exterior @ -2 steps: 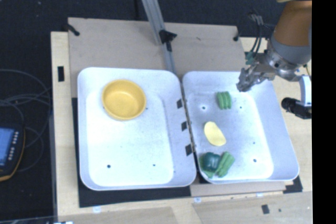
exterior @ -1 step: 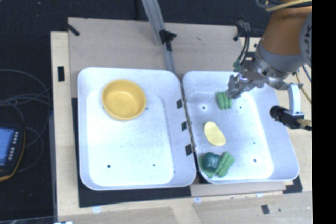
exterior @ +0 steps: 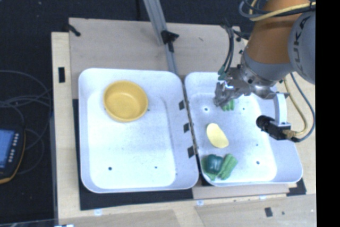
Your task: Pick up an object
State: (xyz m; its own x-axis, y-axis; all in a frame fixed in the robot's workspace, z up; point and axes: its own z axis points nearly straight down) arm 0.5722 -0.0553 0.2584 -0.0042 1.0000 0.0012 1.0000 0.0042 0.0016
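A: Bottom of the frame first: in the right bin (exterior: 287, 170), a dark green object (exterior: 213, 163) touches a light green piece (exterior: 228, 166).

B: Just above them lies the pale yellow object (exterior: 217, 135).

A: Higher up, the gripper (exterior: 225, 97) sits low over a small green item (exterior: 229, 105). Open or closed? Can't tell.

B: Left bin (exterior: 133, 167) carries a yellow bowl (exterior: 126, 100), upper left.

Yellow bowl (exterior: 126, 101), white bins (exterior: 133, 167), green pod (exterior: 228, 166).
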